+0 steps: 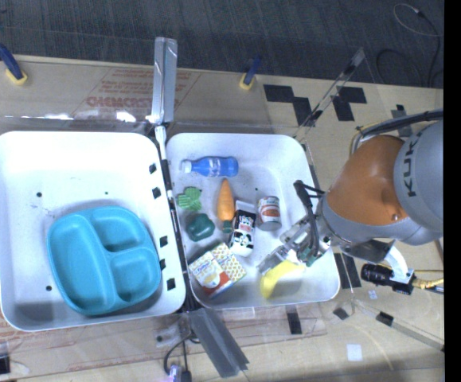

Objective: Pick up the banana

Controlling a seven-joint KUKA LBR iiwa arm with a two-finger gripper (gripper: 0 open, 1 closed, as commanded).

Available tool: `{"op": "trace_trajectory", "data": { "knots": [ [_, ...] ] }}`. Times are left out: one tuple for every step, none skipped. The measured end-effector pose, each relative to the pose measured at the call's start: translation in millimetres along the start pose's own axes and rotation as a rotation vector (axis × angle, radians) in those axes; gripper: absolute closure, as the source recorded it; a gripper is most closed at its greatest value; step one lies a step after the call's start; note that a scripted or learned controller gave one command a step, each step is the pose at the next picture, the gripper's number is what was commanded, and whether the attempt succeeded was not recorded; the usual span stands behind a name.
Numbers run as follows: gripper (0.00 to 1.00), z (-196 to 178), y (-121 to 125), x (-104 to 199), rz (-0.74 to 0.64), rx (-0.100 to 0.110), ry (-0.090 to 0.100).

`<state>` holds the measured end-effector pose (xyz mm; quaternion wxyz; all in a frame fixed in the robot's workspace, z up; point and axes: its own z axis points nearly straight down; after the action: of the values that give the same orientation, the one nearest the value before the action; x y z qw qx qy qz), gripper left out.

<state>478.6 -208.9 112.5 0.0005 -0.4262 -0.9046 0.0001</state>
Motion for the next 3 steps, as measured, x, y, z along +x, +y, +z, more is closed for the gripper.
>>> {"op": "trace_trajectory", "data": {
  "knots": [
    [0.0,19.7,-0.9,0.2,-0.057,0.0,0.0],
    [1.0,9.5,0.1,0.0,-0.063,-0.001,-0.001],
    [0.0,9.4,0.0,0.0,-0.062,-0.001,-0.001]
  ]
}}
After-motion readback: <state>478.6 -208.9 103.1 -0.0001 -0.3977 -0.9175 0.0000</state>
